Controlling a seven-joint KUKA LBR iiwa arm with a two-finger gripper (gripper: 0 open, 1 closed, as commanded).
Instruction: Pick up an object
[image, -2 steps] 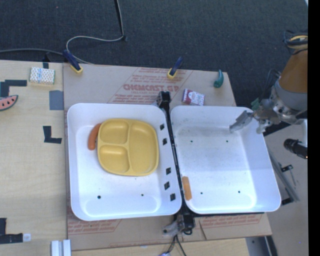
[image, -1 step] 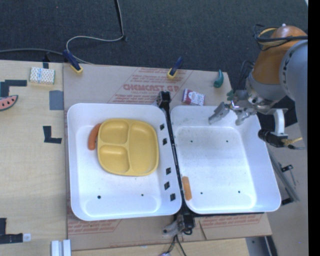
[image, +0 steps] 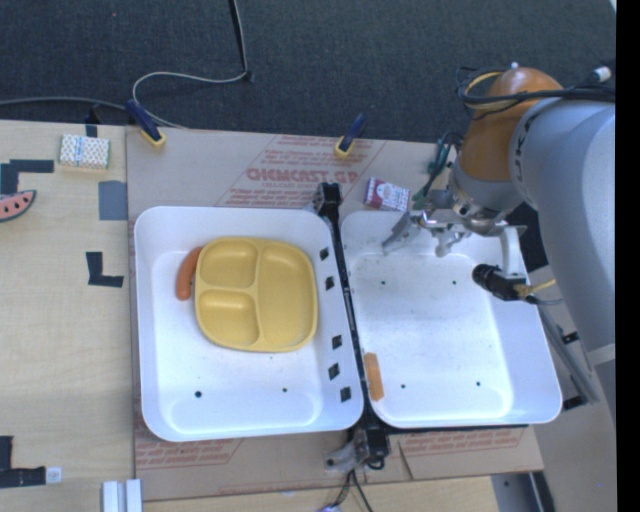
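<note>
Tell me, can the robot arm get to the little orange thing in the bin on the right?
Probably yes. The little orange thing lies uncovered at the right bin's left edge, with nothing on top. The gripper hovers over the same bin's far end, and bare white floor lies between them. The bin wall beside it might crowd the grab.

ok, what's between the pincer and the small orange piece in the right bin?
In the camera view, only bare white floor of the right bin lies between the pincer and the small orange piece, which lies against the bin's left wall.

Yellow divided plate (image: 256, 294), orange sausage (image: 185, 275) beside it, both bins white (image: 240, 410). Orange piece (image: 373, 376) in right bin (image: 470, 400). My arm grey (image: 570, 160), orange band (image: 505, 125). Desk (image: 60, 300) pale wood, black tape marks.
</note>
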